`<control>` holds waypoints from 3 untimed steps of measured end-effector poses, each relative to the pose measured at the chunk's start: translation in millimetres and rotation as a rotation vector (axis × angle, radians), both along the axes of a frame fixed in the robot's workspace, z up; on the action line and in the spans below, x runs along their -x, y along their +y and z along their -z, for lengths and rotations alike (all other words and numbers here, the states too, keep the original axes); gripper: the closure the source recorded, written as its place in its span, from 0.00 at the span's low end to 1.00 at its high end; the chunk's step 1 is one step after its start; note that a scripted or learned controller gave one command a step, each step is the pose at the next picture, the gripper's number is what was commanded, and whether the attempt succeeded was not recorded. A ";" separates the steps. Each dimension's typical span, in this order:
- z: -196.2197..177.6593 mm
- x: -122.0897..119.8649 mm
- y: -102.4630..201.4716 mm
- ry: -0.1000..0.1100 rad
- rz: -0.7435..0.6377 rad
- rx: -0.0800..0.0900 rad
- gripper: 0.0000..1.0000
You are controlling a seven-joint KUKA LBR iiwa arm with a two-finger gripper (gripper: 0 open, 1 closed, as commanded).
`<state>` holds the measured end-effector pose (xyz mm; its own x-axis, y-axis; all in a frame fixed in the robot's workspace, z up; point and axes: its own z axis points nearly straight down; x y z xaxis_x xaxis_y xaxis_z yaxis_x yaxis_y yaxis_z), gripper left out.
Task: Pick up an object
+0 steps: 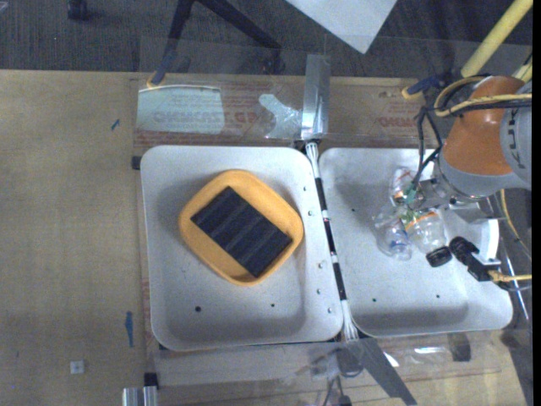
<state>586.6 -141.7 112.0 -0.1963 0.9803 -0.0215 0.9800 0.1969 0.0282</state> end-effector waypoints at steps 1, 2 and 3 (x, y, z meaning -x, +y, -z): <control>-18.2 -24.8 24.7 0.028 -0.384 -0.006 0.00; -27.9 -25.5 23.7 0.024 -0.381 -0.005 1.00; -103.3 -81.3 58.5 0.031 -0.435 -0.007 1.00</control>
